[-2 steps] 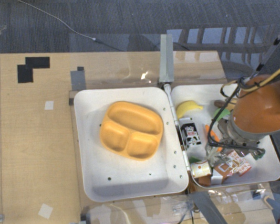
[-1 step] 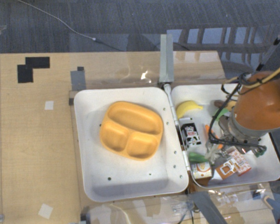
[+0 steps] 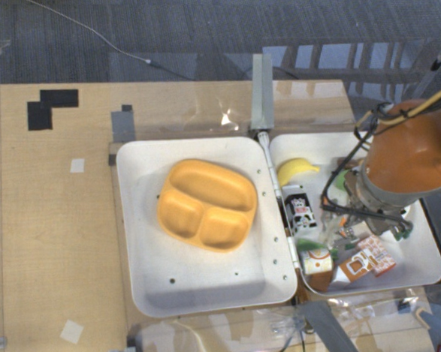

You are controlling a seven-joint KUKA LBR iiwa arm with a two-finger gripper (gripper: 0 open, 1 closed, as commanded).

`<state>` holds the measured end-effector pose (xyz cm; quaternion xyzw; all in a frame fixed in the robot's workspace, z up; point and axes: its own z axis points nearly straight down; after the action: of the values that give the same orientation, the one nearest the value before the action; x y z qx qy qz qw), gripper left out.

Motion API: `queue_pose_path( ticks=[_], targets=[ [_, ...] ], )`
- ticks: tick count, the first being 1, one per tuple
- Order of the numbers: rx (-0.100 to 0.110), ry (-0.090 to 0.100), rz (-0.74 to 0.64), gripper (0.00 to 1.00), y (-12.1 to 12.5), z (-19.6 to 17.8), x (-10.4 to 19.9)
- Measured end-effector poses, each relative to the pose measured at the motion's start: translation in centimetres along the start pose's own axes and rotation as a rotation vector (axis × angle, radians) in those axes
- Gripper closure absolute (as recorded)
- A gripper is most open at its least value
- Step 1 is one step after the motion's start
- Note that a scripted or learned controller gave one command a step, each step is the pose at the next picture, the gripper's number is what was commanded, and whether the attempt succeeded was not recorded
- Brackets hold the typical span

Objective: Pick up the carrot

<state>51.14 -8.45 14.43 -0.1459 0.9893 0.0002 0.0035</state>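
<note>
Two white bins sit side by side. The left bin (image 3: 142, 290) holds one yellow divided plate (image 3: 206, 204) with three compartments. The right bin (image 3: 430, 270) holds one yellow banana-like item (image 3: 297, 169), one small black-and-white package (image 3: 301, 212), one orange-and-white carton (image 3: 369, 259), and one small piece with green top and brownish-orange base (image 3: 317, 266) at the front-left corner, possibly the carrot; identification uncertain. The arm's orange band (image 3: 411, 151) covers the bin's middle. Gripper (image 3: 359, 214) is hidden beneath the wrist; jaw state cannot be told
</note>
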Motion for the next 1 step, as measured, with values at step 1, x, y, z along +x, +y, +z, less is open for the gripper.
queue_pose_path(
  ticks=[1],
  targets=[
    [0.003,-0.001,0.105,1.0,-4.27,-1.77,2.45]
  ],
)
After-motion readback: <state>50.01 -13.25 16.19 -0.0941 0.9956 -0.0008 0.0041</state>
